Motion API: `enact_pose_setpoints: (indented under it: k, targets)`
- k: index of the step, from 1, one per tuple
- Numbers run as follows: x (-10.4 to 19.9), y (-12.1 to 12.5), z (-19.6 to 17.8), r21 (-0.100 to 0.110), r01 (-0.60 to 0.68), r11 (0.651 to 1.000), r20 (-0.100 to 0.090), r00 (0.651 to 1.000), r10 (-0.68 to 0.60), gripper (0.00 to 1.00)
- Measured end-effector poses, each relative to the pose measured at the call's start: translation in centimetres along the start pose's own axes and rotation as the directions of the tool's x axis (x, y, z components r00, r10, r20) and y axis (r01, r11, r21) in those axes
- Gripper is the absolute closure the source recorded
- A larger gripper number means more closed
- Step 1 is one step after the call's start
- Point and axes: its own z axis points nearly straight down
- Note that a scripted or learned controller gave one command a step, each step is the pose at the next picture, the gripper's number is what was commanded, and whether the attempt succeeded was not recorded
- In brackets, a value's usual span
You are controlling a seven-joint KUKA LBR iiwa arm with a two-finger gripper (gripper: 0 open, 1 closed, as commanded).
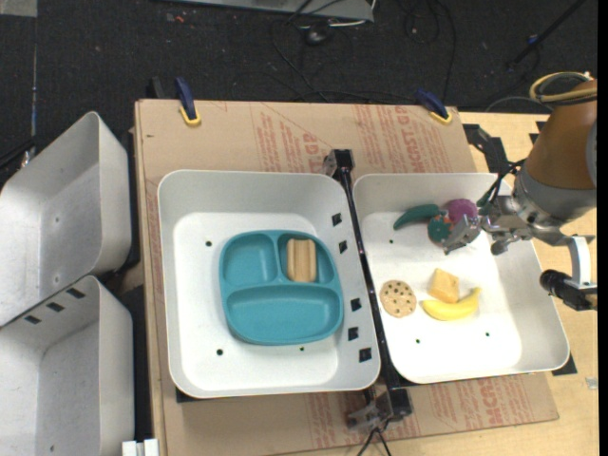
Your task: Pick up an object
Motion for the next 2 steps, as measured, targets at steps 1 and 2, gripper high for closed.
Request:
enact_pose_setpoints:
  k: [1,2]
  targets:
    - [0.1,0.0,5.3,0.000,0.000,1.000,0.000,1.000,0.000,0.00]
    - [0.0,0.1,4.0,-0.006,0.000,1.000,0.002,1.000,0.000,1.00]
